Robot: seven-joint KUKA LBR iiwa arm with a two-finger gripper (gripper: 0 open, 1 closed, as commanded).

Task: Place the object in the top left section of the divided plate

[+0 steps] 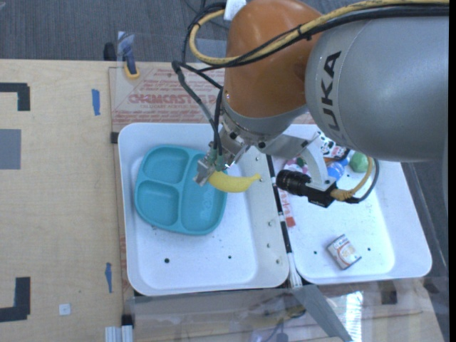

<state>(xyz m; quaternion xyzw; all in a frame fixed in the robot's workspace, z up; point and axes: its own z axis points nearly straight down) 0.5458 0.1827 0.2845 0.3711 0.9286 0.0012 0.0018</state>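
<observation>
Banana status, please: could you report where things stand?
End effector shut on banana. Banana over plate's right edge, outside the top left section. Path clear.

One fixed camera sits high above the desk (pixel 57 191), looking down at a slant across both white bins (pixel 142 262), arm (pixel 370 70) looming close from the right.

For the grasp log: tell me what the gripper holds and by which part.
The gripper appears to hold the yellow banana by its left end, at the right edge of the blue divided plate.
</observation>
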